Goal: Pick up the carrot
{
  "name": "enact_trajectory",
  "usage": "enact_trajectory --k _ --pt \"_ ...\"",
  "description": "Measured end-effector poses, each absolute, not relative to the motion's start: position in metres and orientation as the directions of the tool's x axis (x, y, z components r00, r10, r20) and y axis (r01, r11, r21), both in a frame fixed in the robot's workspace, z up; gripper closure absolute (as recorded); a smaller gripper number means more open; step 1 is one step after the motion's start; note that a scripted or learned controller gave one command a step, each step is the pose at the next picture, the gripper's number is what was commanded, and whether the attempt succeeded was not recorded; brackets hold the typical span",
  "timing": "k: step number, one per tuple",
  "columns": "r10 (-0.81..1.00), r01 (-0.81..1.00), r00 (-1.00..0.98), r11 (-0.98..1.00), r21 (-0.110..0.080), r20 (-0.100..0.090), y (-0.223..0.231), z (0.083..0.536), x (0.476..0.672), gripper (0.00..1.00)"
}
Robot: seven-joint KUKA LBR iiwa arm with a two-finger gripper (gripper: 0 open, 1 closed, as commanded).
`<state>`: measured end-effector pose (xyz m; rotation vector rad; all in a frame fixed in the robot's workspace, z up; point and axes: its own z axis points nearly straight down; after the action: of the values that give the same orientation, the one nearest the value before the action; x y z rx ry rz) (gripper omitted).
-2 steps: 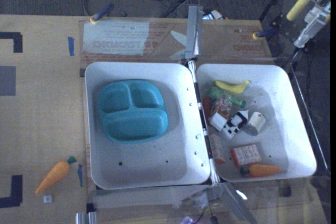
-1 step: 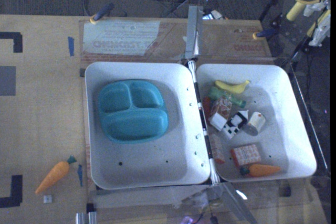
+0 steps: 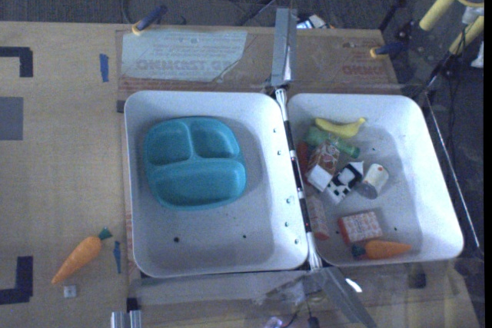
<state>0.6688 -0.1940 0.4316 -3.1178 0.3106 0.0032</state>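
Oddly, fingers' state cannot be told, carrot in right bin, second carrot on bench

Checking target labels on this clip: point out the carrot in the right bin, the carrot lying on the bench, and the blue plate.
carrot in bin (image 3: 387,248), camera view, orange body.
carrot on bench (image 3: 77,259), camera view, mid-body.
blue plate (image 3: 195,191), camera view, front compartment.

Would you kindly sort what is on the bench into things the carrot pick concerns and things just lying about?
Job:
carrot in the right bin
carrot on the bench, left of the bins

Lying about:
blue divided plate
banana
cow figure
red box
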Motion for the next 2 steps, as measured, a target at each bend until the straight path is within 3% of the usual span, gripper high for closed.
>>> enact_trajectory --k 2 --pt "-0.198 -0.198 0.980 -0.980 -0.008 -0.004 -0.174 0.431 0.668 0.00"
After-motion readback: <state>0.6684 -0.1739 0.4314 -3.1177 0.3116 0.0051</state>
